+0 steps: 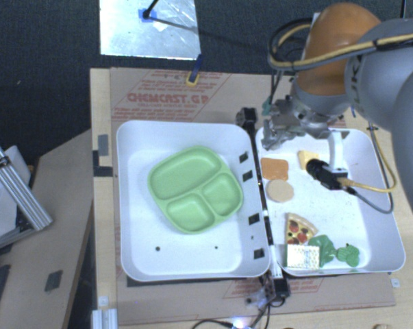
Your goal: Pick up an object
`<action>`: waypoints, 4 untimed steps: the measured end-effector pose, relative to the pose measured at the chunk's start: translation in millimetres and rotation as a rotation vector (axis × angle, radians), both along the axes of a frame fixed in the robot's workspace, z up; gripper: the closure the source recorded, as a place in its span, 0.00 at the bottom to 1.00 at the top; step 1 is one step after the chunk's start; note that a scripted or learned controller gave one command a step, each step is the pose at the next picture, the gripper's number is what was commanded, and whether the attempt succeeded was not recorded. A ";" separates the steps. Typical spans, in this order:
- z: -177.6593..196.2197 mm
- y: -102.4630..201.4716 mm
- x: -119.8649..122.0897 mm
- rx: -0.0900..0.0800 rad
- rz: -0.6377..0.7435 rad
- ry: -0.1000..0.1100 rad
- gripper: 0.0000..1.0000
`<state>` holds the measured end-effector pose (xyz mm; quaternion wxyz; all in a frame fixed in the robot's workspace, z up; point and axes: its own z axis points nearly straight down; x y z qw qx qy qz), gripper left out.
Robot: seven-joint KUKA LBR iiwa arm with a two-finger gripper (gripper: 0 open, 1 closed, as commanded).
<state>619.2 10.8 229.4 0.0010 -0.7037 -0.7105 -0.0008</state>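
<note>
Just below the end effector (280, 130), an orange slab (274, 168) is seen lying flat in the right bin (381, 218), long axis across the bin; nothing is seen gripped, and the opening cannot be told.

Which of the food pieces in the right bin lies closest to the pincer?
The orange square slice, just below the pincer. The round tan piece and pizza slice lie farther down.
</note>
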 end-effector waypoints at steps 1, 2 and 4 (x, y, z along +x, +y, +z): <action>3.7 57.4 -19.8 0.001 0.001 0.000 1.00; -15.2 105.4 -48.9 0.000 0.000 0.003 1.00; -1.0 90.1 -51.0 -0.003 -0.010 0.000 1.00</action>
